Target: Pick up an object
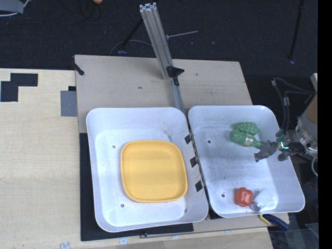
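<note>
A green, knobbly toy (243, 133) lies in the upper right part of the right bin (228, 160). A red object (243, 196) sits near that bin's front edge, with a small grey piece (255, 206) touching it. My gripper (273, 153) hovers over the right bin's right side, just right of and below the green toy. Its two dark fingers stand apart and nothing is between them.
The left bin (104, 139) holds a square yellow plate (153, 170). A slanted metal rail (158, 35) rises behind the bins. Black clips (193, 161) join the two bins. A yellow and blue thing (275, 221) lies just outside the right bin's front edge.
</note>
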Robot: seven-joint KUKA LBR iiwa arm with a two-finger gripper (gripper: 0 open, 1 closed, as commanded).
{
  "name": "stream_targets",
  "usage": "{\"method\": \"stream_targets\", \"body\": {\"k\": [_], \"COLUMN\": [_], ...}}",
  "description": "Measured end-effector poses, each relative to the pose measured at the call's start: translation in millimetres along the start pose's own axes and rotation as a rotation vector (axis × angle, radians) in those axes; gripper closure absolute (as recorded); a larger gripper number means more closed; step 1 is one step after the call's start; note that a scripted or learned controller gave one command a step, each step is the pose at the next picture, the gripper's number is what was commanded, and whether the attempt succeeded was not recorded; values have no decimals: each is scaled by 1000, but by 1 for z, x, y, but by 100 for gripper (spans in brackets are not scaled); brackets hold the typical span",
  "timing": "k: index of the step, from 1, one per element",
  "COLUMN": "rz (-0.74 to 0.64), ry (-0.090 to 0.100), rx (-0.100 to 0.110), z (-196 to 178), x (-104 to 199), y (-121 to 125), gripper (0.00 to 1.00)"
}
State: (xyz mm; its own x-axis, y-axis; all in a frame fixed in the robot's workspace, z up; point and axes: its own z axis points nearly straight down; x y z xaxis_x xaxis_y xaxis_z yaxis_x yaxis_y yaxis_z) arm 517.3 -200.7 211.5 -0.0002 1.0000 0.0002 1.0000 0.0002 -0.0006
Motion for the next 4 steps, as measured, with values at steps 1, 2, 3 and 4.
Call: {"method": "stream_targets", "body": {"k": [1, 2, 3, 4], "rz": [0, -1, -1, 2], "ry": [0, 1, 1, 0], "rx": [0, 5, 5, 0], "z": [0, 63, 115, 103], "x": [0, 4, 5, 3], "y": [0, 1, 0, 1], "gripper": [0, 0, 0, 100]}}
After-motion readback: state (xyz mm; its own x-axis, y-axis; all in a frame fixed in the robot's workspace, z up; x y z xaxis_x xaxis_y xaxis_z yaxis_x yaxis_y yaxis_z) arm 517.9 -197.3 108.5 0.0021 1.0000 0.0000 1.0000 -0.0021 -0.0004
